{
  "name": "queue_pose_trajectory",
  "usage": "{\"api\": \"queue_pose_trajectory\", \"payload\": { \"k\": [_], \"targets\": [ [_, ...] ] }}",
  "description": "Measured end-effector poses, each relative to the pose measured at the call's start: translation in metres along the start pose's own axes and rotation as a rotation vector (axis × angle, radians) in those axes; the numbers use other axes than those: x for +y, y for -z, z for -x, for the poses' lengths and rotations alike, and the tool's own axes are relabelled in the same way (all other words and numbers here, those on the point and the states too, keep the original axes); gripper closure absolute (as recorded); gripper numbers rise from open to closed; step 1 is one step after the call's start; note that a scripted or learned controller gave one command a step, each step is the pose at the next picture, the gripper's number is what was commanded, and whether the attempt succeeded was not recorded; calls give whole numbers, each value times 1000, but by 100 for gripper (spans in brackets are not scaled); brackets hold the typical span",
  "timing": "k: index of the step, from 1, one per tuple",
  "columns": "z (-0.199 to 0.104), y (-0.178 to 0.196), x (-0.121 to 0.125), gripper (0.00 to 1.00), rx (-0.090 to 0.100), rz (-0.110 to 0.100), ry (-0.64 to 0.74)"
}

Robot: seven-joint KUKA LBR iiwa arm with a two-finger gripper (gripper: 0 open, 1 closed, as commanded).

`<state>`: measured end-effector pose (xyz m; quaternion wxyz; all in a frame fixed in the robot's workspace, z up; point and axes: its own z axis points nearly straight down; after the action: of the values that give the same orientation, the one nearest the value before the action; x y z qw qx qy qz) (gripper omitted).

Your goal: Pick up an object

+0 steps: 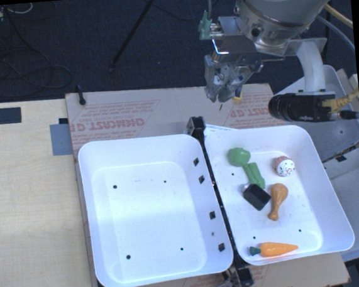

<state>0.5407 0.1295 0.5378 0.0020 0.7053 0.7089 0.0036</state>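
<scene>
Camera view: gripper hangs above the bench behind the right bin, grip state cannot tell, nothing visibly held, while green toy, black block, drumstick, speckled ball and carrot lie in that bin.

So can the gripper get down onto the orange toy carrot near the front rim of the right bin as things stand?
Probably yes. The orange toy carrot lies alone by the front wall of the right white bin, nothing on top of it. The gripper hangs beyond the bin's far rim, with open space between. The nearby wall may crowd the fingers.
</scene>
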Motion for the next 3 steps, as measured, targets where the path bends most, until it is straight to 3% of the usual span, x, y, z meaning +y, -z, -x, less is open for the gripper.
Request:
{"api": "queue_pose_trajectory", "payload": {
  "k": [1,2,3],
  "targets": [
    [-93,-2,7,100,-2,-14,3],
    [-91,8,8,100,-5,-15,1],
    [-74,-134,-17,100,-10,-28,-6]
  ]
}}
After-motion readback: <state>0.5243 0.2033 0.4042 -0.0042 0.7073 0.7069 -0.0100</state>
